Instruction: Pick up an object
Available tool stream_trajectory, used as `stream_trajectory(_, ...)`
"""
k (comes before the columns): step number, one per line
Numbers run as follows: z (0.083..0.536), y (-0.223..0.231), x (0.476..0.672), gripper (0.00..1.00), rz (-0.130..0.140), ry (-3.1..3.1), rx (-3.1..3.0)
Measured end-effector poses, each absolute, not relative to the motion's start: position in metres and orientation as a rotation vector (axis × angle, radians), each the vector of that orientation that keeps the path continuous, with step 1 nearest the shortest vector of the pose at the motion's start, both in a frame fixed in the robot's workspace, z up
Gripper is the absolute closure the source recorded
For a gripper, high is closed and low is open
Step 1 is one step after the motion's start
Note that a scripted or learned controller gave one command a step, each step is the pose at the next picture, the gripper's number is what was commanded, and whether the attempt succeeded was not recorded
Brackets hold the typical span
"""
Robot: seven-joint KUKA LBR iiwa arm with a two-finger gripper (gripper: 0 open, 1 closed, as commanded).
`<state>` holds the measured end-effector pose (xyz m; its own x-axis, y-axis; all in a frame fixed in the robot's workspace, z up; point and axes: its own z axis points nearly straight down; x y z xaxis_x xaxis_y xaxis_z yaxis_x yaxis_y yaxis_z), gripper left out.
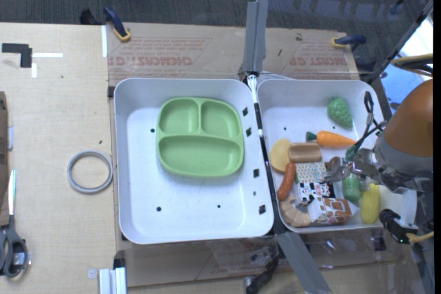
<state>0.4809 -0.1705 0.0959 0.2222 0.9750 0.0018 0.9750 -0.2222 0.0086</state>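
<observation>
Scissors (10,248) are seen at the bench's lower left edge, with a roll of tape (90,171) lying beyond them. A green divided plate (200,136) is held in the left bin (138,210). Toy food is piled in the right bin (289,100): a carrot (335,140), a sausage (287,180), a corn cob (371,202), a green leafy piece (339,111). The gripper (342,172) is lowered among this pile beside the carrot; whether it is open or closed cannot be told
</observation>
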Motion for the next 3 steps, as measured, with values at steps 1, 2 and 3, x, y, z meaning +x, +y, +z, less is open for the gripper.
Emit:
stream_trajectory(1,0.104,-0.17,0.481,1.0,0.011,1.953,2.455)
stream_trajectory(2,0.173,-0.163,0.503,1.0,-0.003,1.903,2.501)
stream_trajectory(3,0.224,-0.141,0.511,1.0,-0.001,2.126,2.313)
